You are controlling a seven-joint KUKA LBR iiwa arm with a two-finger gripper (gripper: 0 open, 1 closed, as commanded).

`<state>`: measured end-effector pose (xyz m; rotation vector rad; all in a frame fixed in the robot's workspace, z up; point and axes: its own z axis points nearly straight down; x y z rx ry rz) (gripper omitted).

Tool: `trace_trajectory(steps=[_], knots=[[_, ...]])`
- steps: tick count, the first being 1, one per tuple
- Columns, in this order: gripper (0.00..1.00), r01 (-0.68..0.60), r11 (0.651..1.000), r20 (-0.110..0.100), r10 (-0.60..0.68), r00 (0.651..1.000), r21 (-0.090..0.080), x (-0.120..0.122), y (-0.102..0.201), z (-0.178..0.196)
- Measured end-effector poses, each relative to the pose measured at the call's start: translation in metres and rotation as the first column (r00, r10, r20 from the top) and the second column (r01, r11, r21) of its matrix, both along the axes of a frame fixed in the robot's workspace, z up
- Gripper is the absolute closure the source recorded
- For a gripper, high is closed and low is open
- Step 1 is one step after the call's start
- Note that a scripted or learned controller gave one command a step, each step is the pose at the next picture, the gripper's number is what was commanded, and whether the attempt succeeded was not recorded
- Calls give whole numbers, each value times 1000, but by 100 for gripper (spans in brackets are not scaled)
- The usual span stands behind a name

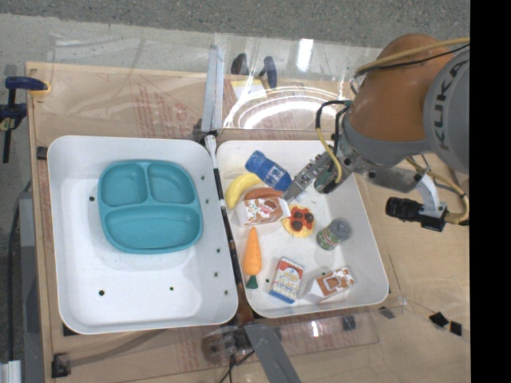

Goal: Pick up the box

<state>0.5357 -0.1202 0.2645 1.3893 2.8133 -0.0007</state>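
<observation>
Wooden surface under bright overhead light

A pale plywood surface (120, 102) sits against grey speckled floor (160, 6) along the top; clear plastic sheeting (271, 62) over the wood catches white glare, and a blue clamp (16, 102) grips the left edge

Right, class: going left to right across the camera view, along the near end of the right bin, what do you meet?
Carrot → upright box → flat box.

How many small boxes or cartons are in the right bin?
3: one box beside the banana, two near the front edge. Another may hide under the arm.
</observation>
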Motion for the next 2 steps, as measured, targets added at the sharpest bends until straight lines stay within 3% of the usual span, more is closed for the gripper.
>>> trace_trajectory(steps=[1, 2], knots=[[0, 0, 1000, 0, 0, 1000, 0, 0, 0, 0], [0, -35, 999, -5, 35, 999, 1, -56, -36, -85]])
